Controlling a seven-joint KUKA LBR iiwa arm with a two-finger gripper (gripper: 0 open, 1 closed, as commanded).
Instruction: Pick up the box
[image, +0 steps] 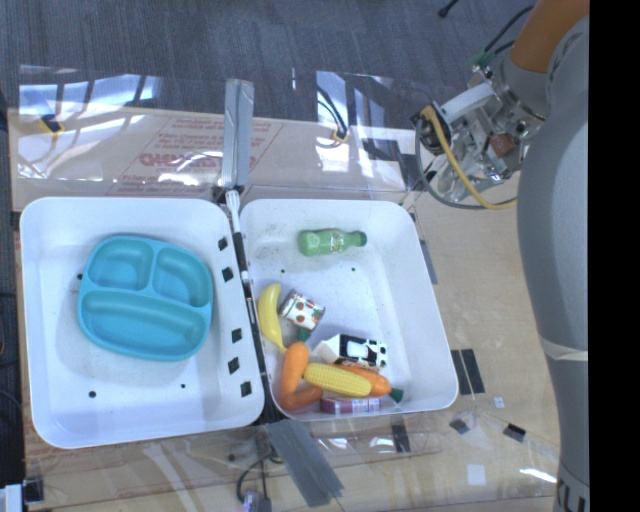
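A small black-and-white box (362, 351) lies in the front part of the right bin (425, 300), resting against a corn cob (340, 379) and carrots (292, 368). A flat pink box (350, 405) shows partly under the corn at the bin's front wall. My gripper (455, 140) hangs beyond the right bin's far right corner, above the bench and well away from both boxes, with yellow cable looped around it. Nothing shows in its grasp.
The right bin also holds a green bottle (331, 241) near the back, a banana (270, 314) by the left wall and a small printed can (302, 311). A blue divided plate (147, 297) lies in the left bin (40, 330). The grey arm (555, 250) runs down the right side.
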